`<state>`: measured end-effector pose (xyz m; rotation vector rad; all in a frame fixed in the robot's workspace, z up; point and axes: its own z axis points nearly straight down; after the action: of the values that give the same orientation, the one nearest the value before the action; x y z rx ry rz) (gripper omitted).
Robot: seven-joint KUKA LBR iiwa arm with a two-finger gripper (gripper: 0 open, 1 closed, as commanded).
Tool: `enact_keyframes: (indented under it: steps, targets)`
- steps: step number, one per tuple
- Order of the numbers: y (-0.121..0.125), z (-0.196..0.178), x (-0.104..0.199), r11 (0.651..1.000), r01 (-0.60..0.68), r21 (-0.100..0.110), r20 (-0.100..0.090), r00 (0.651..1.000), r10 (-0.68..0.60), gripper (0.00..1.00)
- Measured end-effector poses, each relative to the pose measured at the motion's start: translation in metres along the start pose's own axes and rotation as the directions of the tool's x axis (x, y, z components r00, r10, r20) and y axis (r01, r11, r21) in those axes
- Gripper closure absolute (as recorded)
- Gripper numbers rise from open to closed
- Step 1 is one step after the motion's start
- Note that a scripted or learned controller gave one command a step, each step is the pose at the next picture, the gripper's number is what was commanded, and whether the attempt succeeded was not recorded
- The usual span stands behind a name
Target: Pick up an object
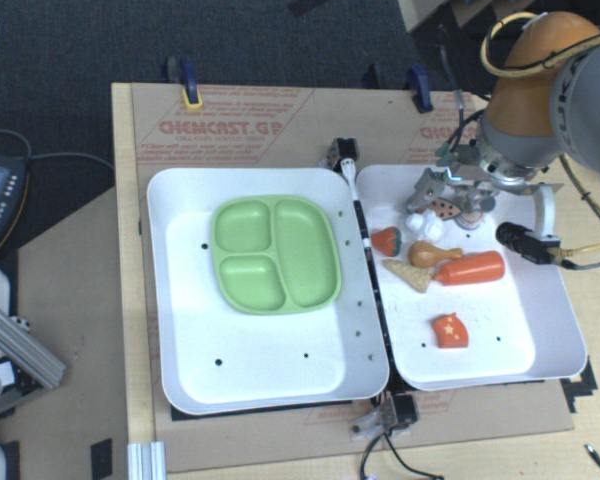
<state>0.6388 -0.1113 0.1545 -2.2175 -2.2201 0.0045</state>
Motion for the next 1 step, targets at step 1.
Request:
enact_keyframes:
  steps: [1]
  targets:
    - [0.0083,0.0549,0.0062,1.000,0.000,0.000,-0.001,1.000,0.000,0.00]
